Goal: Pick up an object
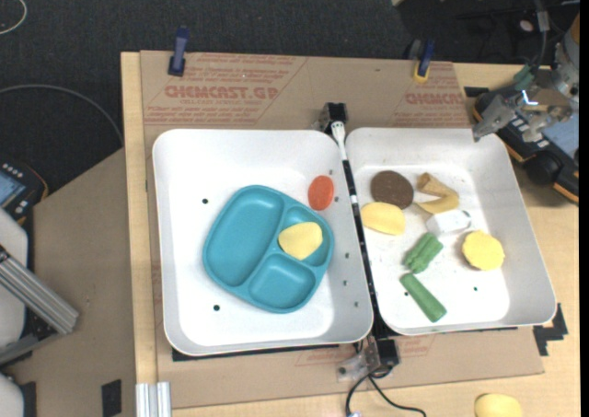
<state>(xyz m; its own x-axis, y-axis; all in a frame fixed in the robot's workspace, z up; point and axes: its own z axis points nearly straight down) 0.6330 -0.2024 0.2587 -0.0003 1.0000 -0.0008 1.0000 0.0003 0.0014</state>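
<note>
Pincer (490, 115) first: it hangs up by the far right corner of the right bin (526, 222), just at the rim. It looks grey and small from this spot, and I cannot tell if it is open or closed. All the toy foods to pick up lie down in the two bins, apart from the pincer.

On the left, the left bin (175, 222) has a blue tray (244, 240) with three parts. A yellow piece (300, 239) sits in the tray's right part. An orange-red piece (321, 191) lies on the bin floor, just beside the tray's top right edge.

Next comes the right bin. A brown round piece (393, 189) lies near its top left, with a yellow lump (383, 218) touching it just below. To their right is a tan piece (436, 194), and a white piece (448, 221) lies right under that. Two green sticks lie lower down: the upper stick (423, 252) and the lower stick (423, 296). A yellow round piece (482, 250) lies to the right of the upper stick.

Both bins rest on a brown board (221, 84).
</note>
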